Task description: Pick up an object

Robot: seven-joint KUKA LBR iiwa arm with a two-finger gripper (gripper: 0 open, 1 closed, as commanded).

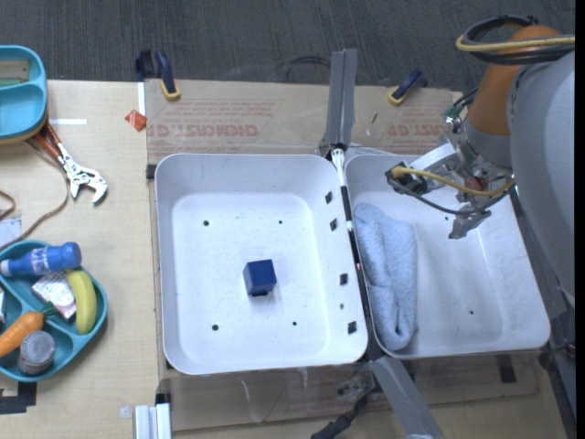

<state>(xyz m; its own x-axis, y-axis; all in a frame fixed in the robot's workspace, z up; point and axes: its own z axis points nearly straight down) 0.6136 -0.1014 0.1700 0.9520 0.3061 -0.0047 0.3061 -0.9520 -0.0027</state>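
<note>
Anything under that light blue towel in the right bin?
The towel lies bunched along the right bin's left wall. Bare white floor shows beside it; whatever is beneath the cloth is covered.

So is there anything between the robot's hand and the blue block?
Yes. The hand hangs over the right bin, while the blue block sits in the left bin. Between them lie the light blue towel, along the right bin's left side, and the two bins' rims where they meet.

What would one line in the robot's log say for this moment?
phase: reaching | gripper: over right bin, holding nothing seen | blue cube: left bin | grey towel: right bin, left side
</note>
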